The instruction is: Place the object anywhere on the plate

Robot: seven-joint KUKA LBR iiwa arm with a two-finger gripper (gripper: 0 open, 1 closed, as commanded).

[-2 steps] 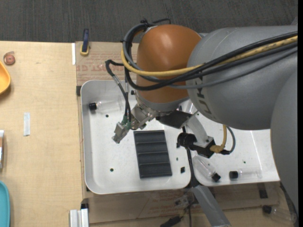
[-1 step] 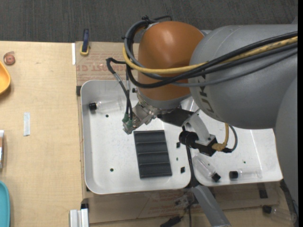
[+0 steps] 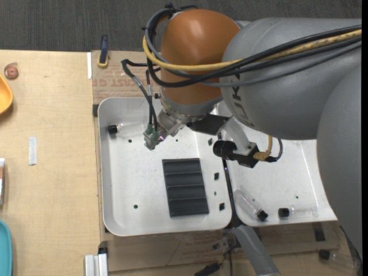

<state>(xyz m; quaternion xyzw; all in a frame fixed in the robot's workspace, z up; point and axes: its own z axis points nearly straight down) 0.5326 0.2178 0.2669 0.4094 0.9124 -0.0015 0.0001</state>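
**Where the small black piece sits, a light pinch is all we expect to need**

Although we cannot be sure which thing is meant, we take the small black piece near the far left corner of the left bin as the object. The ribbed black slab towards that bin's near edge would then be the plate. The piece looks light, stiff and apt to skid on the smooth white floor. We would grip across its short sides, low down. The claw hangs just beside it; we cannot tell whether it is apart or together.

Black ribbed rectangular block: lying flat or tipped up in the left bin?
Lying flat: the black ribbed rectangular block rests with its broad ribbed face up on the left white bin's floor.
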